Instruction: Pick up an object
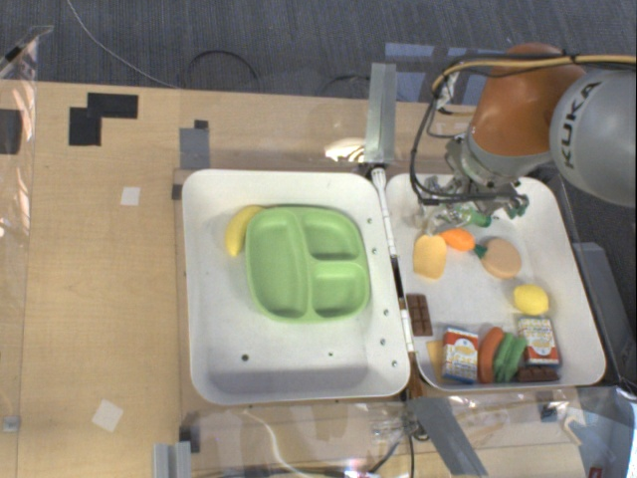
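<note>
Grey arm with orange band hung over right white bin (pixel 567 267); gripper (pixel 468 210) sat just above small orange carrot-shaped toy (pixel 459 238). Grip state: could not tell. Step judged approach; next needed descent, closing on toy.

A single fixed camera looks down at a slant from above the counter (pixel 90 297), far enough back to take in both white bins whole: the left bin (pixel 214 366) sits near the middle of the frame and the right bin (pixel 567 267) toward the right side. The top of the frame reaches past the counter's far edge to dark carpeted floor (pixel 249 18). The arm (pixel 597 137) enters from the upper right.
</note>
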{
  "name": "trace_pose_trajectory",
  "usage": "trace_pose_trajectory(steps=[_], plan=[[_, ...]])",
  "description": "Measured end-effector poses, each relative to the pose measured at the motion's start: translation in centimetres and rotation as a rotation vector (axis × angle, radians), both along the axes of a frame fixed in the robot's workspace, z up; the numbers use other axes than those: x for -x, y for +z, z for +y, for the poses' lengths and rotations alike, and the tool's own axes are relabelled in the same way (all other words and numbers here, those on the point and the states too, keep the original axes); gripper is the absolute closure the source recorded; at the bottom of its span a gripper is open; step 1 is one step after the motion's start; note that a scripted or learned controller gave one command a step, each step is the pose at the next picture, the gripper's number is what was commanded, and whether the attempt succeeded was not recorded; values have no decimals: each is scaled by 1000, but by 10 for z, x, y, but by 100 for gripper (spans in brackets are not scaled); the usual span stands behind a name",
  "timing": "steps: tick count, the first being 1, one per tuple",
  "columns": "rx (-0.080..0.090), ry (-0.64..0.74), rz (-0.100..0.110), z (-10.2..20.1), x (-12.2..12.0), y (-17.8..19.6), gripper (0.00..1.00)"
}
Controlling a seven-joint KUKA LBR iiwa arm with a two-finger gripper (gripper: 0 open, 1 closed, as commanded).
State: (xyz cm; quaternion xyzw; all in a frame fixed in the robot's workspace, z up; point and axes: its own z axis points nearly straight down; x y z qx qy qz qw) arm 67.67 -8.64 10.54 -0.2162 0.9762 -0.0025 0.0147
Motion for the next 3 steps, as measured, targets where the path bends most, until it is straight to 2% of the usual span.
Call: trace_pose_trajectory(steps=[1, 2, 3], plan=[[7, 4, 1, -42, 31, 203, 100], [14, 830, 20, -62, 47, 117, 100], [16, 830, 18, -62, 47, 119, 0]])
